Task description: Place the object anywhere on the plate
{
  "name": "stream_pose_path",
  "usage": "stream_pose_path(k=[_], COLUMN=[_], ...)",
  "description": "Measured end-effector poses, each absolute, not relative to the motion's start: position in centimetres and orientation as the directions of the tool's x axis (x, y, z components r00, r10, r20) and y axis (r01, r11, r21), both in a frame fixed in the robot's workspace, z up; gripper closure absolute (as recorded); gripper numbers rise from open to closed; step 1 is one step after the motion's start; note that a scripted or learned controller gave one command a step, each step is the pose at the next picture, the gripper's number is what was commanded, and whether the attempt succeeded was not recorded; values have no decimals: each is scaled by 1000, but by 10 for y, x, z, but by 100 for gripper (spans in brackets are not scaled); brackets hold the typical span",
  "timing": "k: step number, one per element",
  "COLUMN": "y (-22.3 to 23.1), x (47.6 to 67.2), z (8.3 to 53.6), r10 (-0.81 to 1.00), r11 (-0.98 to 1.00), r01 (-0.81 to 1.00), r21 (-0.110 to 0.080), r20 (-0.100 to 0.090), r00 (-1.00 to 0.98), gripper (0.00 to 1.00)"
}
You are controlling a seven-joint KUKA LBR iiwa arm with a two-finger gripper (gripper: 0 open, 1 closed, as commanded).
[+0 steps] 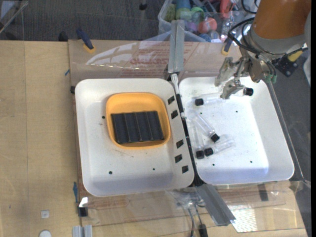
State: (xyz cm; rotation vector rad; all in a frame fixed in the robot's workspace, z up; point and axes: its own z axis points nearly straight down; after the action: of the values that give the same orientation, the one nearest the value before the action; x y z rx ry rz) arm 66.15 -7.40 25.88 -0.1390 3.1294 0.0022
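Note:
An orange plate (pixel 138 99) sits in the left bin (pixel 94 172). A black ridged rectangular block (pixel 137 127) lies flat on the plate, covering most of its middle. My gripper (pixel 231 87) hangs over the far part of the right bin (pixel 256 167), well to the right of the plate and apart from the block. A small black-capped piece (pixel 248 91) shows just beside the gripper; I cannot tell whether it is held.
Several clear tubes with black caps (pixel 209 130) lie in the right bin's left half. A grey divider (pixel 175 58) runs between the bins. A container of colourful items (pixel 207 6) stands behind the bench.

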Motion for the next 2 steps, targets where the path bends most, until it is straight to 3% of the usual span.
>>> stream_pose_path(k=[1,2], y=[-83,-87], x=[668,668], z=[292,250], r10=[-304,-431], r11=[953,902], r01=[-304,-431], r21=[-1,1], r20=[-10,-5], r00=[-953,-902], gripper=[100,100])
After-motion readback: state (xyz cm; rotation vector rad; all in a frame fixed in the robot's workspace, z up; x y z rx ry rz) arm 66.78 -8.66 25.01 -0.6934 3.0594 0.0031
